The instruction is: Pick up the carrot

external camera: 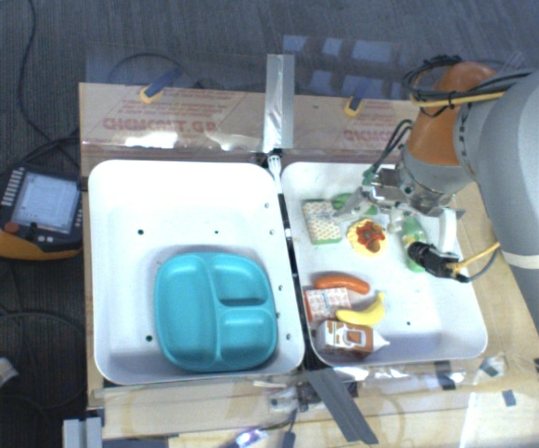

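carrot (344,283) mid right bin (456,329), open floor rightward; hand (384,203) above, grip state unclear

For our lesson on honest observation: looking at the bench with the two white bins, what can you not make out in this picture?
- Gripper, camera view: the wrist above hides its fingertips, so what they are doing stays unclear.
- Green item in the right bin: partly behind gripper parts, not identifiable.
- Packets near the banana: print too small to read.
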Robot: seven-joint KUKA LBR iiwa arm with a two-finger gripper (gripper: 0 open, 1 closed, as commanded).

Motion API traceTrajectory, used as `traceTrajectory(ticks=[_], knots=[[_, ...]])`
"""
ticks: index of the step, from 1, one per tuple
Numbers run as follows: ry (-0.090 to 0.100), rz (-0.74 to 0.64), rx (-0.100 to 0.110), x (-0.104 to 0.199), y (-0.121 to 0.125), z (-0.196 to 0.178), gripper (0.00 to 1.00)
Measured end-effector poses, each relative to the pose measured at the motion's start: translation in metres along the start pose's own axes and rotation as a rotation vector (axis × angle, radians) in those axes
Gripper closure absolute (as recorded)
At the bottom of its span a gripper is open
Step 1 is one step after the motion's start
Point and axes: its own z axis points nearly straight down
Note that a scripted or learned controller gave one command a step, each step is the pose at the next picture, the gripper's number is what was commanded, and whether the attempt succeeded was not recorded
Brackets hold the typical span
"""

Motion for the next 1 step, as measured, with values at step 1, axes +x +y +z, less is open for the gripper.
traceTrajectory(ticks=[1], knots=[[-0.003, -0.071, 0.000, 0.0094, -0.0108, -0.0038, 0.00]])
